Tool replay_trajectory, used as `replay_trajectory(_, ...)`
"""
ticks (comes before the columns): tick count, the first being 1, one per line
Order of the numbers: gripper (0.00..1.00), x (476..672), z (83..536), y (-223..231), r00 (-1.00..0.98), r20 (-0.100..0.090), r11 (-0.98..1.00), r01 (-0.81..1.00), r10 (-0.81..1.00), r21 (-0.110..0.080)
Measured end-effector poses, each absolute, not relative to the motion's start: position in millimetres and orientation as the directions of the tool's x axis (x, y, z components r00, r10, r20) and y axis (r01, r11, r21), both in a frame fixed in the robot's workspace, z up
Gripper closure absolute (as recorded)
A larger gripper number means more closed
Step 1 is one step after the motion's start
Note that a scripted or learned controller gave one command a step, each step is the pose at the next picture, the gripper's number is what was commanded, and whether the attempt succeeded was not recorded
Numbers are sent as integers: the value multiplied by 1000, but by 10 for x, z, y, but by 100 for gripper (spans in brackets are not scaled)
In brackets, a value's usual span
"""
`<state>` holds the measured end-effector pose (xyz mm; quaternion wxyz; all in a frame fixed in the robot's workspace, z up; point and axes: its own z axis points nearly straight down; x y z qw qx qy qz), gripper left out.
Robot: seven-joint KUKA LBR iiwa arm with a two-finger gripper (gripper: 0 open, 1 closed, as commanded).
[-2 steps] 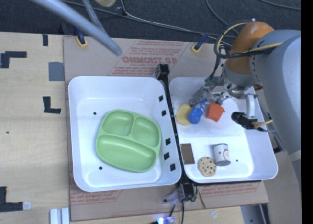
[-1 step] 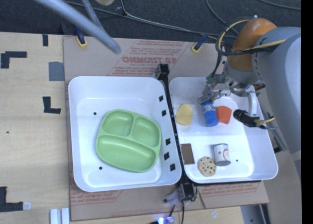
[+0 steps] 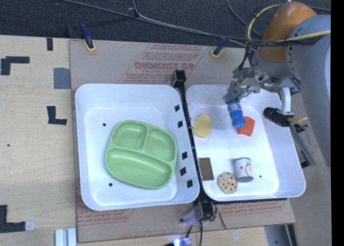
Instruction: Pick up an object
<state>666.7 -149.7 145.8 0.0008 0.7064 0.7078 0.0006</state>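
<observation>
**Blue bottle at the claw above the right bin**

Nearest the camera, well below the claw, a round chocolate-chip cookie (image 3: 227,182) lies at the front of the right bin (image 3: 269,186), touching a flat brown rectangle (image 3: 205,168) on its left and a small white can (image 3: 244,169) with a red band on its right; the can's label is too small to read. The claw (image 3: 235,98) hangs over the back of that bin with a blue bottle-shaped object (image 3: 235,114) pinched between its fingers, slightly tilted. An orange block (image 3: 246,126) sits just below the claw, touching the bottle's lower end. A pale yellow, rounded piece (image 3: 202,125) lies down and left of the claw. Far left, the other bin (image 3: 86,132) carries a smooth green divided plate (image 3: 141,153). Up and left on the desk, cardboard (image 3: 161,65) bears red print, seemingly "CHEMCAST GP".
</observation>
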Motion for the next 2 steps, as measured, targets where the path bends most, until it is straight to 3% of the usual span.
replay_trajectory(2, 100, 6667, 2502, -1583, -2, -1, 2, 1000, 1000, 4)
